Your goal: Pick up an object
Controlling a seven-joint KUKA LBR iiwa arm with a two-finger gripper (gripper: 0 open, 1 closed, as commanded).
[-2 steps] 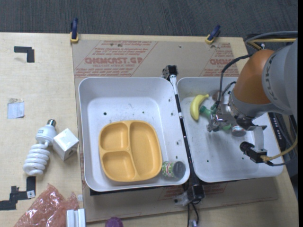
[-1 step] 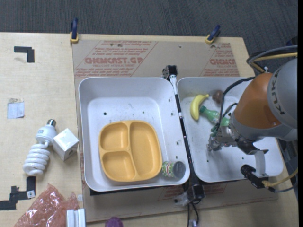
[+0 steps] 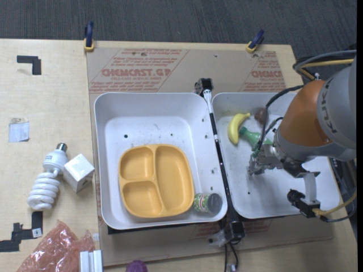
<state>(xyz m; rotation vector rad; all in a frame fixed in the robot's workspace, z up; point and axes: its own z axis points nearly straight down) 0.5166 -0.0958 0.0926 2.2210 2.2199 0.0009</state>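
My gripper (image 3: 256,168) low over right bin (image 3: 244,200) floor, below banana (image 3: 237,127); finger state: cannot tell. Yellow plate (image 3: 156,180) in left bin (image 3: 108,152).

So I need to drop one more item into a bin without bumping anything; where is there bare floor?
Left bin: the strip behind the yellow divided plate is bare; its front right corner holds a small jar. Right bin: the front left is open, while the back is crowded by banana, green item and gripper.

One fixed camera looks down at a slant on both bins (image 3: 108,152), seemingly from moderate height.
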